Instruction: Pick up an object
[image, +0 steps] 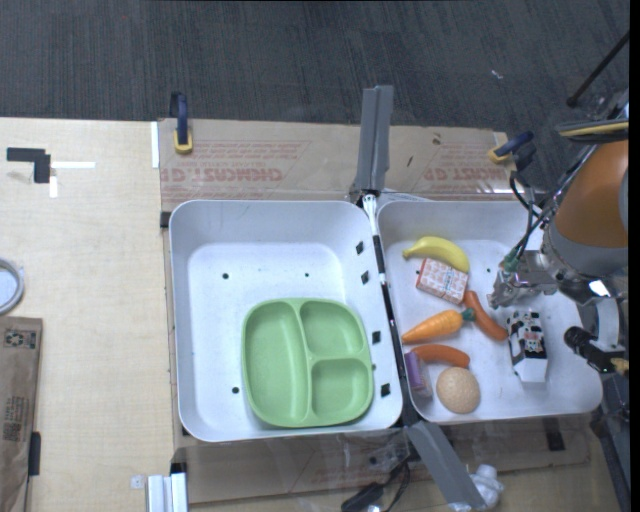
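Your gripper (508, 290) (jaw state unreadable) hovers beside the carrot (484, 316) at three o'clock; crowded neighbours could spoil your grasp.

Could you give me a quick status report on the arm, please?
Two-finger gripper low in right white bin, grip unclear. Orange carrot lies free, left of gripper. Small black-and-white carton close beside.

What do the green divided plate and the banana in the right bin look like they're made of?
Green divided plate: likely moulded plastic, matte, one even colour with soft rounded compartment edges. Banana: probably a plastic toy, given its smooth, uniform yellow skin, though real fruit can't be ruled out.
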